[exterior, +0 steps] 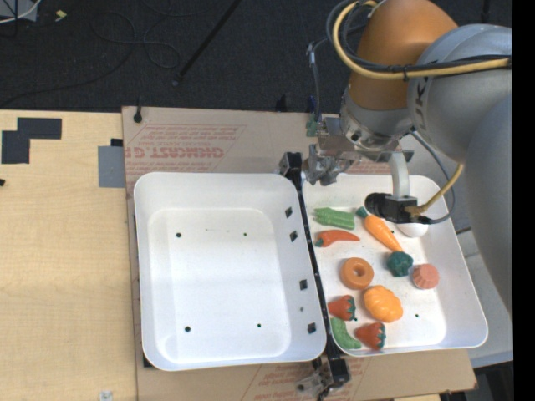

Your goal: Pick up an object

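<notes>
My gripper hangs over the far left corner of the right bin, above the toys and touching none of them. Closest to it, just in front, lies a green pod, with a red chili beside that. An orange carrot lies to the right of them. Further forward sit a ring donut, a dark green broccoli, a pink round piece and an orange squash.
At the right bin's near left corner lie a red pepper, a green pea pod and a red strawberry. The left bin adjoins it along a shared wall. The arm's bulk hangs over the far right.
</notes>
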`<state>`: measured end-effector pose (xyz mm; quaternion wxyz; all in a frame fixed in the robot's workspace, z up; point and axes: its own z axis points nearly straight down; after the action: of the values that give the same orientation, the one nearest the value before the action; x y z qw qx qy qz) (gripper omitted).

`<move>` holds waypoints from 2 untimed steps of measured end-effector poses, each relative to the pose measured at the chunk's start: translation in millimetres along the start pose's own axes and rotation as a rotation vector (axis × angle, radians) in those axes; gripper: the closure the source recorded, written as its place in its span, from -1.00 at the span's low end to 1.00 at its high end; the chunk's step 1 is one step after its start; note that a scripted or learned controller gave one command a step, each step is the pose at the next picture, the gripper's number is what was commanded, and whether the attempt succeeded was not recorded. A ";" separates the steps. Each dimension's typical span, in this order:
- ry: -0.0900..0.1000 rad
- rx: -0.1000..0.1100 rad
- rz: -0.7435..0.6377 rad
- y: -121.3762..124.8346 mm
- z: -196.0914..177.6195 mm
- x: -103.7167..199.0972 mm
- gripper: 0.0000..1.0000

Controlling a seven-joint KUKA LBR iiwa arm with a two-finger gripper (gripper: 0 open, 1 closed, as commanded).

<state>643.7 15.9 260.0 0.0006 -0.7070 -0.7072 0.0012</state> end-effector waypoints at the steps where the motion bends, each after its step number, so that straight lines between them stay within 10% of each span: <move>1: 0.002 -0.001 -0.004 0.1 -10.9 68.5 1.00; 2: -0.001 0.002 0.002 -0.2 1.3 43.6 1.00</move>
<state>643.5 59.5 258.7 0.0010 -0.7075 -0.7067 0.0021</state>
